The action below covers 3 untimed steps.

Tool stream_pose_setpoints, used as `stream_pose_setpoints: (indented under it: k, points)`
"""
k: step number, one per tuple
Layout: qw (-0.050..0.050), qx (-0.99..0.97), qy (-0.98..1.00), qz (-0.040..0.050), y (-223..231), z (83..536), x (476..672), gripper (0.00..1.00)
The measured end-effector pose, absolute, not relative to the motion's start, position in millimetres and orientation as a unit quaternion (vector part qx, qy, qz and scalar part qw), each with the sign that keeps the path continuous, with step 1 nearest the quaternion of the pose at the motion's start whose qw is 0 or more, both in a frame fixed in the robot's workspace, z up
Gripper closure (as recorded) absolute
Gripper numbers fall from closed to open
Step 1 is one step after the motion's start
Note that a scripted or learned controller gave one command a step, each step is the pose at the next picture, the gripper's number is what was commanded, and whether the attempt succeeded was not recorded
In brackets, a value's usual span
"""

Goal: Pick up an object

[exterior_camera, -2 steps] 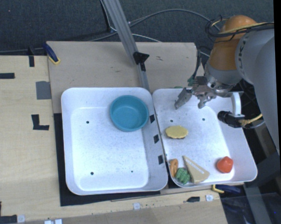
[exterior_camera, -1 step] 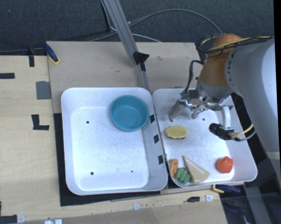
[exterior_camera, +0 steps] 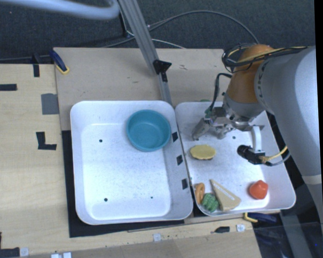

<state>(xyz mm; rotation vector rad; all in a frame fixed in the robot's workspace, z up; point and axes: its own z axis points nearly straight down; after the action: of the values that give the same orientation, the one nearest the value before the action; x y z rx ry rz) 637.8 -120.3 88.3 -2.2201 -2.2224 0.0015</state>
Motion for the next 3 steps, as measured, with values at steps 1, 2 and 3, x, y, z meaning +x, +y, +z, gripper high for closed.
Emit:
stream_pose_setpoints:
  k: [1, 2, 3]
  points:
    - [-0.001, -0.707, -0.707, -0.0003, -121, 100, 638.5, 1.00]
    - [-0.002, -0.707, -0.707, -0.0011, -131, 152, 638.9, 1.00]
    - [-0.001, -0.707, -0.707, -0.0010, -130, 204, 639.6, 1.00]
